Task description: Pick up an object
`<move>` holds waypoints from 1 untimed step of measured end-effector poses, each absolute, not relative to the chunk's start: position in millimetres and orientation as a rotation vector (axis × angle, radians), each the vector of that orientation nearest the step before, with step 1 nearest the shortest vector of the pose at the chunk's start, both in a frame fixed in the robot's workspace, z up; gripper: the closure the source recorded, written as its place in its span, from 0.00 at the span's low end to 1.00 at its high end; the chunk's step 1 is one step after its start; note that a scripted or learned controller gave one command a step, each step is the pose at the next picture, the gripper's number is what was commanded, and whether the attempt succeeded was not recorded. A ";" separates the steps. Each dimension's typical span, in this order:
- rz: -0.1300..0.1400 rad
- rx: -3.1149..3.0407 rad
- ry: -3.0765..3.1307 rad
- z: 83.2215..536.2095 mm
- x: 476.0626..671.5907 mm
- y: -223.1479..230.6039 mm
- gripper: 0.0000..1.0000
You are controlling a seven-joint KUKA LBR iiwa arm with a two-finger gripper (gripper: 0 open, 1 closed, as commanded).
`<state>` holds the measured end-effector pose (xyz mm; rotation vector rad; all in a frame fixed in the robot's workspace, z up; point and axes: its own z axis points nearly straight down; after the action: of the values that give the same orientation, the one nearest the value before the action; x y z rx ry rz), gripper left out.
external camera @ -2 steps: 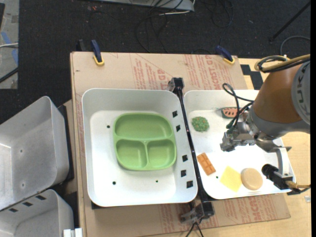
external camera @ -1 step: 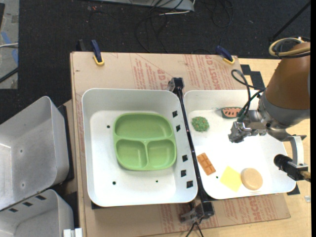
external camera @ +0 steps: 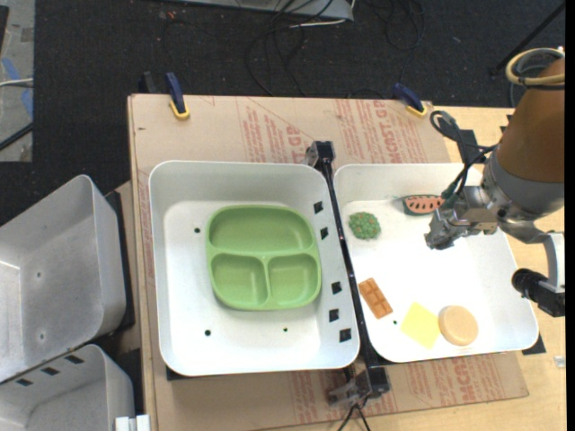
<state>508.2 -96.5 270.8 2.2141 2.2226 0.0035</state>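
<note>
Watermelon slice (external camera: 421,206): we list this first as the likeliest pick, since it lies just beside the gripper (external camera: 440,239), slightly above and to its left as the camera sees it, near the far wall of the right bin (external camera: 386,173). We cannot tell whether the two touch.

Gripper: hangs low over the right bin, reaching in from the right on the grey arm (external camera: 530,151). Whether it is wide or narrow we cannot tell (dark and small against the white floor), and we see nothing held.

Green broccoli piece (external camera: 364,225): well to the gripper's left, free on open floor, so we judge it an easy alternative.

Orange waffle piece (external camera: 375,297): down and left of the gripper, close to the divider wall, which may crowd a grasp.

Yellow square (external camera: 420,324) and tan round disc (external camera: 459,325): below the gripper, side by side and nearly touching; both look flat, so we expect them hard to get under.

Green divided plate (external camera: 264,257): far left of the gripper, centred in the left bin (external camera: 180,187), out of its present reach.

Desk (external camera: 234,124): carries both bins.
</note>
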 end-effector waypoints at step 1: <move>0.000 2.213 2.229 252.0 531.6 -50.6 1.00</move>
<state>531.6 -50.6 252.0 2.2128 2.2288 0.0004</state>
